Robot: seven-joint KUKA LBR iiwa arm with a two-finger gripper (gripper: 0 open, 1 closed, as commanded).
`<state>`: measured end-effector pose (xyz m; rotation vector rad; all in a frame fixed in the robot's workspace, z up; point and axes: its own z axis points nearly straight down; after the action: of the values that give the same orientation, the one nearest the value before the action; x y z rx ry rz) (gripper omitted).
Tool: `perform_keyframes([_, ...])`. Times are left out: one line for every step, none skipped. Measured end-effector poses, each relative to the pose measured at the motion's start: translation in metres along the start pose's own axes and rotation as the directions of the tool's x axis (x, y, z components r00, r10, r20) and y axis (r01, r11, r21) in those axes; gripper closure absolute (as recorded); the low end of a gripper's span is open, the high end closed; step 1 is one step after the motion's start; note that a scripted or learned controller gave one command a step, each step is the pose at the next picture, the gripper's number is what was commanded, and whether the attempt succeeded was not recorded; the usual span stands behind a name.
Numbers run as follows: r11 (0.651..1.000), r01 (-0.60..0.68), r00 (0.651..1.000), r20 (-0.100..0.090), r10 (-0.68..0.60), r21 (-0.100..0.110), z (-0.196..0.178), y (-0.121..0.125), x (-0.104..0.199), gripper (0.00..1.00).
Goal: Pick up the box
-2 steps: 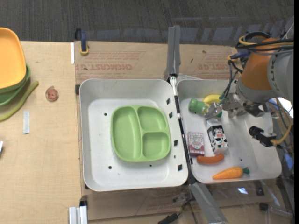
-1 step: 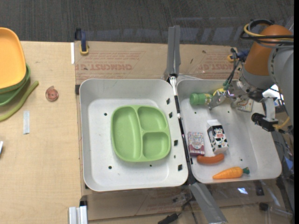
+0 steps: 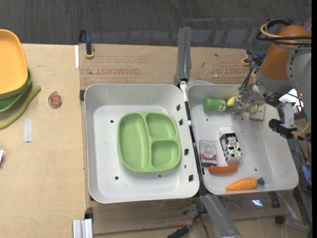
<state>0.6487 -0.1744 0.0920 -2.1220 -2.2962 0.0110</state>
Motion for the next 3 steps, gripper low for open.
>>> perform_keyframes([0.976,-0.217,0.976,0.005,0.217,-0.013,-0.092,-0.019,-0.017,1.0])
perform_keyframes([0.929,-0.37,0.929,0.003,0.37,-0.012,-0.167,-0.028,-0.041,1.0])
perform_keyframes([0.808,-0.59,0.808,0.001,0.59,-0.009,-0.153,-0.025,-0.036,1.0])
